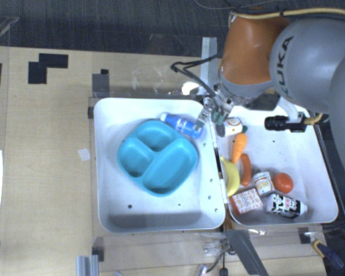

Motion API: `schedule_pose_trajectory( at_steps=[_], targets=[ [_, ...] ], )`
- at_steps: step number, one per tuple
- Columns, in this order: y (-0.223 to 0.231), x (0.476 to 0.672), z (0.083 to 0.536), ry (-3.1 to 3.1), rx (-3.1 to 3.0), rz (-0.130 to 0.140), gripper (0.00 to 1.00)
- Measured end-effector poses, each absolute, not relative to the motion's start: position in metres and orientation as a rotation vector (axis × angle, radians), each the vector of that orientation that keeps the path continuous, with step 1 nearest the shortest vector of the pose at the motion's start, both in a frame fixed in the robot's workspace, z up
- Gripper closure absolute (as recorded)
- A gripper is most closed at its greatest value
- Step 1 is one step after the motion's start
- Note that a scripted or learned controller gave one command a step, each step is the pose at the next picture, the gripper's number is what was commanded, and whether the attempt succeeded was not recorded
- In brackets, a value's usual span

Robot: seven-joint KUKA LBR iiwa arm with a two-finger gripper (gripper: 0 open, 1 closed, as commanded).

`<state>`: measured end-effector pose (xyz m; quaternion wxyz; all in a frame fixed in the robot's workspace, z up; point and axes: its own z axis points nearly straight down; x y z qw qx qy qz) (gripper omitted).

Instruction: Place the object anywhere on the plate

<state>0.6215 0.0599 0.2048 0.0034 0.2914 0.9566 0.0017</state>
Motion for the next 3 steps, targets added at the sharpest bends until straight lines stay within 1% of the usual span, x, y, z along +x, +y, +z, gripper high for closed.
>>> schedule_pose_trajectory(
  at_steps=[1,2,3],
  targets=[
    [0.060,0.622,0.205,2.999,0.914,0.005,0.00],
    [0.046,0.652,0.186,3.021,0.831,0.005,0.00],
    [0.047,0.654,0.200,3.013,0.825,0.012,1.00]
  ],
)
